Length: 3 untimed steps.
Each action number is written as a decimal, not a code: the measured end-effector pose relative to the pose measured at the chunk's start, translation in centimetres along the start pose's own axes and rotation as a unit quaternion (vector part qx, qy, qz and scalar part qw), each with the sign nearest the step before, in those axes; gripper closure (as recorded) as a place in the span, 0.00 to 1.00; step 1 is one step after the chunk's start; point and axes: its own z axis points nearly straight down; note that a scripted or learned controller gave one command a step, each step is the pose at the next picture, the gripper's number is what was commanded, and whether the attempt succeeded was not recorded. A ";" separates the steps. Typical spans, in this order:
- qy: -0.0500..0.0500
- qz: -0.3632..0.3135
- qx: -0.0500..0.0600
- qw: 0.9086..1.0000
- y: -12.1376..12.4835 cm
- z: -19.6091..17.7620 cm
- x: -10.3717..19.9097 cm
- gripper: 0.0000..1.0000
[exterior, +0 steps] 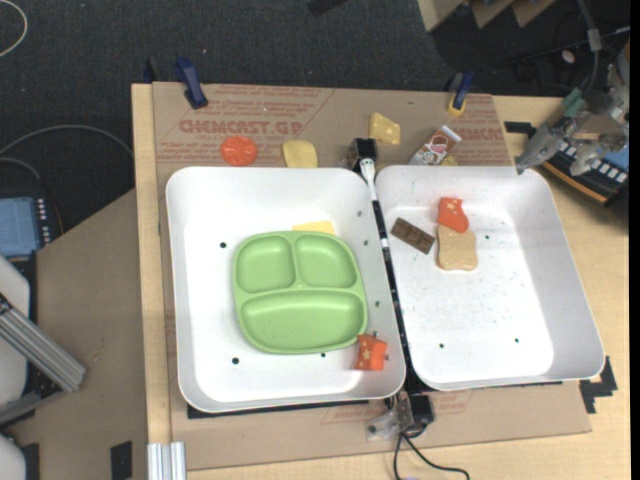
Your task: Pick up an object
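- The right bin holds a tan bread slice, a red-orange piece touching its far edge, and a brown chocolate bar just left.
- The left bin holds a green divided plate; an orange toy sits at its near right corner.
- The gripper hangs beyond the right bin's far right corner; whether its jaws are open or closed I cannot tell.
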 end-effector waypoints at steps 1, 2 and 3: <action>0.005 0.001 0.007 1.000 -5.9 17.7 -2.3 0.00; 0.001 -0.005 0.005 1.000 1.6 19.1 4.4 0.00; 0.000 -0.001 -0.001 1.000 1.7 17.8 4.1 1.00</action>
